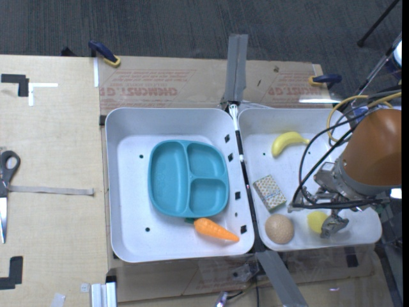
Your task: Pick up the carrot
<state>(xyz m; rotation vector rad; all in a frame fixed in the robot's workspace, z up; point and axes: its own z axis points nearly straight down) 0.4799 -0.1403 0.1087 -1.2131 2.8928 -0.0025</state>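
Observation:
The orange carrot (216, 230) lies in the left bin (124, 190) near its front edge, just below the teal divided plate (188, 179), with its tip pointing right. My gripper (333, 225) hangs low in the right bin (255, 133), far to the right of the carrot. It is right beside a small yellow fruit (316, 220). The grey arm with its orange band (377, 149) rises above it and hides part of the right bin.
The right bin also holds a banana (289, 142) at the back, a small patterned box (270, 192) and a tan round object (279, 228) near the front left. The wall between the bins (239, 171) lies between gripper and carrot. Scissors (6, 171) rest on the bench at far left.

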